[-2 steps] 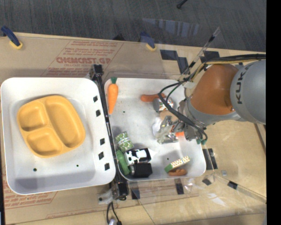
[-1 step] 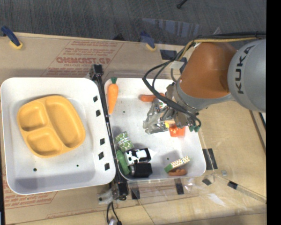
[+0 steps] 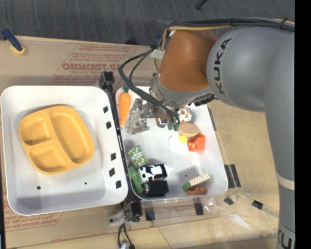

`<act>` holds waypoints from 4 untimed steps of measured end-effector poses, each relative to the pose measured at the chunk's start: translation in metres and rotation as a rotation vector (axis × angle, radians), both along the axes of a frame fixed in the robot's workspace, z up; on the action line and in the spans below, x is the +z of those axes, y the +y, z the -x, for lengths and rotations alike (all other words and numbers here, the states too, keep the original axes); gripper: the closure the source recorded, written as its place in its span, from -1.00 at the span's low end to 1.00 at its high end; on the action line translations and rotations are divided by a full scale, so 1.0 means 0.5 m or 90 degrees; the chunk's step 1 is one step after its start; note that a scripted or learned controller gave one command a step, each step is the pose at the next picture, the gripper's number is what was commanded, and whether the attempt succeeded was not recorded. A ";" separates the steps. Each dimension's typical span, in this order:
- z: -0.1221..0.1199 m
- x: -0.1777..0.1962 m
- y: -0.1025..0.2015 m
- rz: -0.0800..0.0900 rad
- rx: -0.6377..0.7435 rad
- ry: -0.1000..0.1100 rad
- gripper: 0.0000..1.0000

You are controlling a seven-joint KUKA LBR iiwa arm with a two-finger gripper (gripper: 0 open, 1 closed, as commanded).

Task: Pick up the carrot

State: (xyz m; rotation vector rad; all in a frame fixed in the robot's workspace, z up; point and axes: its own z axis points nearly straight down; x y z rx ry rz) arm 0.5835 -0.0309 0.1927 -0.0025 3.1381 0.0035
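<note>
Several risks show in the camera view, most of them from crowding. The carrot (image 3: pixel 124 107) lies lengthwise against the left wall of the right bin (image 3: pixel 217 154), its green top toward the far edge, at the divider between the two bins. The jaws (image 3: pixel 138 116) hang just beside it on its right, low over the bin floor; whether they are apart or together I cannot tell, since the metal parts blur together, and nothing shows between them. A finger coming down on the wall side may strike the bin rim or the divider instead of slipping past the carrot. The carrot looks smooth, tapered and orange, likely a plastic toy, so it may roll or squirt out of a squeeze. In the left bin (image 3: pixel 10 191) sits a yellow sectioned tray (image 3: pixel 55 138), well apart.
</note>
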 end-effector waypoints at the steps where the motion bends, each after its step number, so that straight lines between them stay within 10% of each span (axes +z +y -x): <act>1: -0.123 0.006 0.161 0.001 0.152 -0.001 1.00; 3: -0.146 0.011 0.400 0.000 -0.017 0.000 1.00; 4: -0.106 0.317 0.473 -0.002 -0.019 -0.010 1.00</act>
